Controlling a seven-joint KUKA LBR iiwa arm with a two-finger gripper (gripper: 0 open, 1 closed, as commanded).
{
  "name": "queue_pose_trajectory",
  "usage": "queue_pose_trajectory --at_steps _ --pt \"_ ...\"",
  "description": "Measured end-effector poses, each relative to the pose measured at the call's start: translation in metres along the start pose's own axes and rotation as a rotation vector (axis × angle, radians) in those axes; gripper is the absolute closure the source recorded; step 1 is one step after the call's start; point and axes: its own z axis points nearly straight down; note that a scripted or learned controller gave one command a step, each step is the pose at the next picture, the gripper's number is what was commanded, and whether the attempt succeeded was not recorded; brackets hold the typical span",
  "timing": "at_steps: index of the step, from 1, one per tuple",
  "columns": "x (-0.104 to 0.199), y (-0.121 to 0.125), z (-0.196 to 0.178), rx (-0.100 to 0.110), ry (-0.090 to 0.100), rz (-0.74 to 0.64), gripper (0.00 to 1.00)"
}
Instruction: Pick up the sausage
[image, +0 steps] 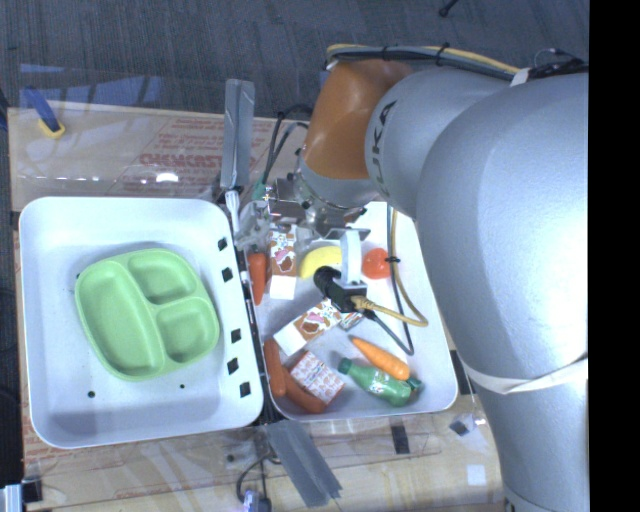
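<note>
A wooden worktop (120, 150) carries two shallow white bins side by side, seen from above at a slant. The left bin (50, 300) holds a light green divided plate (148, 312) with three compartments, lying near its middle. The right bin (435, 330) is crowded with toy food. The sausage (276, 372), reddish brown and long, lies along the near left side of that bin, close to the wall it shares with the left bin, its near end partly under a small patterned box (318, 377). Beside the box, toward the near right corner, lies a green bottle (380, 382), with an orange carrot (380, 356) just behind it. Another carrot (257, 275) lies along the left wall farther back, next to a white block (282, 288). A yellow piece (320, 260) and a red tomato-like piece (376, 263) sit toward the far side. A large grey arm (500, 250) with an orange band (345, 115) reaches in from the right edge, and its hand (285, 225) hangs over the far left part of the right bin, well apart from the sausage. Whether the hand is wide or narrow cannot be told from this angle.
</note>
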Motion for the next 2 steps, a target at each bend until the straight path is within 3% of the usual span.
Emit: queue_pose_trajectory --at_steps 1,2 --pt "0.009 0.027 -0.001 -0.002 0.0 0.09 0.0" --pt "-0.083 0.048 0.022 -0.003 0.001 0.1 0.0"
